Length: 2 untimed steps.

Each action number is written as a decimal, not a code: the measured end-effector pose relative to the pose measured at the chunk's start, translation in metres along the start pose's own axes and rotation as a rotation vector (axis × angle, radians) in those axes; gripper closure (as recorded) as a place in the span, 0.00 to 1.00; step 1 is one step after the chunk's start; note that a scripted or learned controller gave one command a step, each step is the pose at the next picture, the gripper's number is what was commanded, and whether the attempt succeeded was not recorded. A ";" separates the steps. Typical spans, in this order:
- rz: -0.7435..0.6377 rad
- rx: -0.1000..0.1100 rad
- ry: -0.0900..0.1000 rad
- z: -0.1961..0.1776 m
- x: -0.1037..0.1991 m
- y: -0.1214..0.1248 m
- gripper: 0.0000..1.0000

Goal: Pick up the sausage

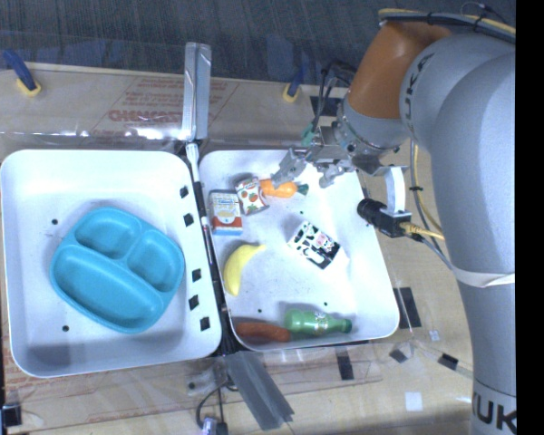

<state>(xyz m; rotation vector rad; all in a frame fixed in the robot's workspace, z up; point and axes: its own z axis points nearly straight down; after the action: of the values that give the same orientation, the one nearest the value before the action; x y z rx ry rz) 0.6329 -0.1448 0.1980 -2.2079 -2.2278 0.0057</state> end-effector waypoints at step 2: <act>0.167 0.001 0.000 0.063 -0.007 -0.121 0.00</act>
<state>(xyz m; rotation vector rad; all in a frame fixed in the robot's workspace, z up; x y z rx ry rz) 0.5112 -0.1530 0.1362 -2.3852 -2.0362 0.0068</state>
